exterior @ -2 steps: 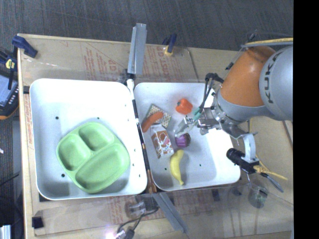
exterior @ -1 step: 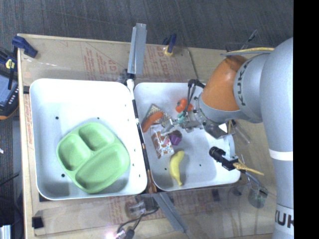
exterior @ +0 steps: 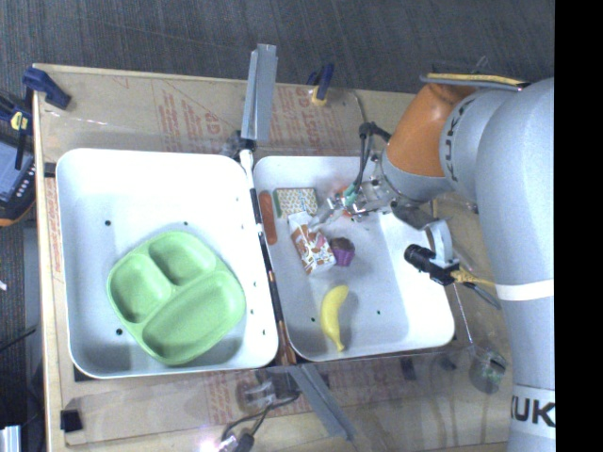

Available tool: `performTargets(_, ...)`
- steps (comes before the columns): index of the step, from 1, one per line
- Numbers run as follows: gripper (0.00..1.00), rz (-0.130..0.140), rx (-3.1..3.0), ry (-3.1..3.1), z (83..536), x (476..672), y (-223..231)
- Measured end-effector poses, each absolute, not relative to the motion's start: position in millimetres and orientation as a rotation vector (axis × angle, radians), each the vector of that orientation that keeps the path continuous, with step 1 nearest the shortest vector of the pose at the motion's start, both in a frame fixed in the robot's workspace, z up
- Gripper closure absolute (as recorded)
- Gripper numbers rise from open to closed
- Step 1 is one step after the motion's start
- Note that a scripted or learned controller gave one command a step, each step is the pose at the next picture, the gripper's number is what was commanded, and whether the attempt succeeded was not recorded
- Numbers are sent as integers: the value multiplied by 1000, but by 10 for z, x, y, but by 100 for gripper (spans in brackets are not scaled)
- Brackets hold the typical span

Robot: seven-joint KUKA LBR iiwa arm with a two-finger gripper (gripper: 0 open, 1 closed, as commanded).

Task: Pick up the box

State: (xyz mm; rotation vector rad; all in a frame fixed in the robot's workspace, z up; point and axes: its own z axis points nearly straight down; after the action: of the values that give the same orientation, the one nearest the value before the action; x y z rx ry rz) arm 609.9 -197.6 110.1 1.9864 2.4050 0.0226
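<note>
Arm [exterior: 490, 158] overhead; box [exterior: 312, 245] lies flat (long axis near-vertical in view).

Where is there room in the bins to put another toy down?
Left bin: bare floor above and left of the green plate. Right bin: bare floor right of the banana. Crowded near the gripper, by the box and small items.

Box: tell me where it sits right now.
In the camera view, the box lies in the right bin, towards its upper left, just below the patterned card and above the banana, with a small dark object beside it.
</note>
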Motion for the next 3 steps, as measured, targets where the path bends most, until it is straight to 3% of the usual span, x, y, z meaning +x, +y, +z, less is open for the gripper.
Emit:
performTargets(1,0,2,1905,2495,1121,6586,-2080)
performTargets(2,0,0,1753,2608,926,5946,-2057)
performTargets(3,0,0,1879,2518,1354,6578,-1513)
